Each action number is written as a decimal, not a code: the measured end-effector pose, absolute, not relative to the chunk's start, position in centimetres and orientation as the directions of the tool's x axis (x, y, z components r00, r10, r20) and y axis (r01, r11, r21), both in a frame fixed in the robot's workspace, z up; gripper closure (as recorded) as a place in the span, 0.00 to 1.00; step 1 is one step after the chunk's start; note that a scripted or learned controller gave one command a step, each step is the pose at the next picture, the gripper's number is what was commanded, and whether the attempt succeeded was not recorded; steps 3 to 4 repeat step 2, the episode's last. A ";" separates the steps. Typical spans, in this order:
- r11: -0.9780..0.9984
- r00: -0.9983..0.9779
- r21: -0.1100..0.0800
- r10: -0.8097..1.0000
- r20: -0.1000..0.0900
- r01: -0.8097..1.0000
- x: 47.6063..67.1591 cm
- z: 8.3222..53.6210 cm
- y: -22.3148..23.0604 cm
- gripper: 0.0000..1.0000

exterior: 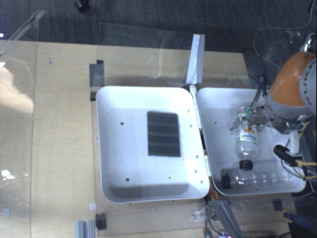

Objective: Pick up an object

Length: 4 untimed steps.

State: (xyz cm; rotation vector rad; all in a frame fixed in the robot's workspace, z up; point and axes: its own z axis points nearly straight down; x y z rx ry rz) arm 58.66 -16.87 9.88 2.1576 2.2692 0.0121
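Clear plastic bottle [246, 142] stands in the right bin [218, 108] beneath the pincer [251, 117]; its grip cannot be told.

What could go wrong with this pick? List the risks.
1. The gripper hangs over a small clear plastic bottle with a black cap; its smooth round body could slip or roll.
2. A larger clear plastic bottle lies close by along the right white bin wall and could be knocked.
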 end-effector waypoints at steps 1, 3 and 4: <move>0.051 -0.051 0.017 0.999 -0.003 0.999 58.8 11.1 -16.8 1.00; 0.034 -0.034 0.006 0.999 0.000 0.999 62.9 17.9 -12.6 1.00; 0.034 -0.034 0.006 0.999 0.000 0.999 62.9 17.9 -12.6 1.00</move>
